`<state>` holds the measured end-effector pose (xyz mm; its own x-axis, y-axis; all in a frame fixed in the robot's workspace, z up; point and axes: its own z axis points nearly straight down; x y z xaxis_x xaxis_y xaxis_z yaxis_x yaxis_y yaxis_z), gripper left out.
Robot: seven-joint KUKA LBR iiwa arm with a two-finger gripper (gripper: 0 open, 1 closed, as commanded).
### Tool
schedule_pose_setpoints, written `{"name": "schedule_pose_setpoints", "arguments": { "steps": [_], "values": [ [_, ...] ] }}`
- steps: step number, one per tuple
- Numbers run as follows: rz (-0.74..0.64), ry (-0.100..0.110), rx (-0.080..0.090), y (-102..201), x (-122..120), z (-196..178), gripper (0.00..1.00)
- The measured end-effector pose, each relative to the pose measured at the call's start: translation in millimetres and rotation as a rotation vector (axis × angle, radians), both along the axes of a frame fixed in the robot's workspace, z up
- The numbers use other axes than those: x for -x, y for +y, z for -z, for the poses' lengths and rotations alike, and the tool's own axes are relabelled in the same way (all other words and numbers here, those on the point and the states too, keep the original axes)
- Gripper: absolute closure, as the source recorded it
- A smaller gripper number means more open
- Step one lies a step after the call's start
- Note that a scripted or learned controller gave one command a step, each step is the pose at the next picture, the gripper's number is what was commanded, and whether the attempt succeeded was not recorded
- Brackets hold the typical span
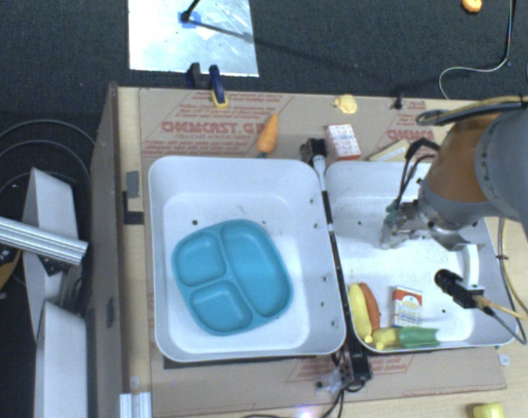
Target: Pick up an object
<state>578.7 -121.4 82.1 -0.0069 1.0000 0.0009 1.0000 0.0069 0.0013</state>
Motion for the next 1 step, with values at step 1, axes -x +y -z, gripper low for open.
{"name": "schedule_pose_setpoints", "arguments": {
  "steps": [1],
  "values": [
    [0.003,-0.001,0.001,-1.4,0.6,-2.1,0.0]
  ]
}}
